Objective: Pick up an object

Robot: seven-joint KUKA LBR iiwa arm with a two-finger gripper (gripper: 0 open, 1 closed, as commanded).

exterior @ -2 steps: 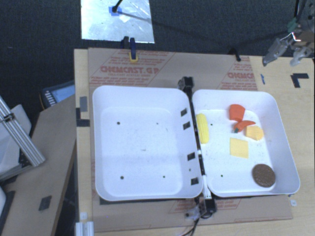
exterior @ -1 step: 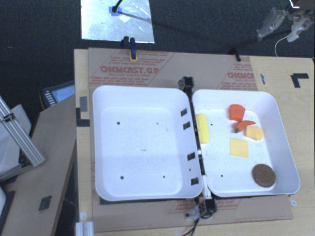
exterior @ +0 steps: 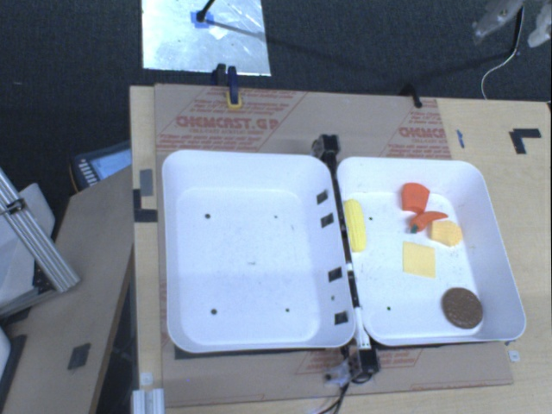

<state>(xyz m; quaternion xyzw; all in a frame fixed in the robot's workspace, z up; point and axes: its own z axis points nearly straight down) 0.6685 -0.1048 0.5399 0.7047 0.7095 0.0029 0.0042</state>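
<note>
The right bin (exterior: 498, 247) holds several small objects. A yellow corn cob (exterior: 354, 224) lies along its left wall. At the back sits an orange wedge (exterior: 415, 197), with a small orange piece (exterior: 425, 221) just in front of it and a yellow-orange block (exterior: 447, 232) beside that. A flat yellow square (exterior: 420, 260) lies mid-bin, and a brown round disc (exterior: 462, 307) rests near the front right corner. A blurred pale grey shape at the top right corner appears to be my gripper (exterior: 503, 11), far behind and above the bins.
The left bin (exterior: 172, 257) adjoins the right one along a black hinged divider (exterior: 341, 248). Cardboard (exterior: 259, 119) lies under both. A silver sheet (exterior: 205, 24) and yellow clamp (exterior: 233, 93) sit behind; an aluminium rail (exterior: 34, 240) stands at the left.
</note>
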